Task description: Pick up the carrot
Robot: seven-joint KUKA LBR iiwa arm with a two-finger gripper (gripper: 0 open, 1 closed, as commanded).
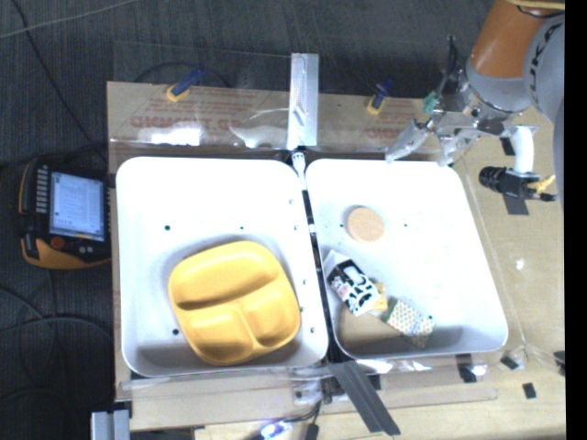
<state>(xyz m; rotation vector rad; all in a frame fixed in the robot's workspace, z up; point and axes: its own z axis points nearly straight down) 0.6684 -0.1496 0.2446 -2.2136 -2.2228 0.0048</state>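
Observation:
My gripper hangs over the far rim of the right bin, near its back right corner. Its fingers stand open with nothing between them. In the right bin a round tan disc lies near the middle. A black-and-white patterned item lies at the front left, with a small checkered packet beside it. All three lie well in front of the gripper and apart from it.
A yellow divided tray lies in the left bin. A metal post stands behind the divider between the bins. A handheld pendant rests left of the bench. The arm's wrist enters at the top right.

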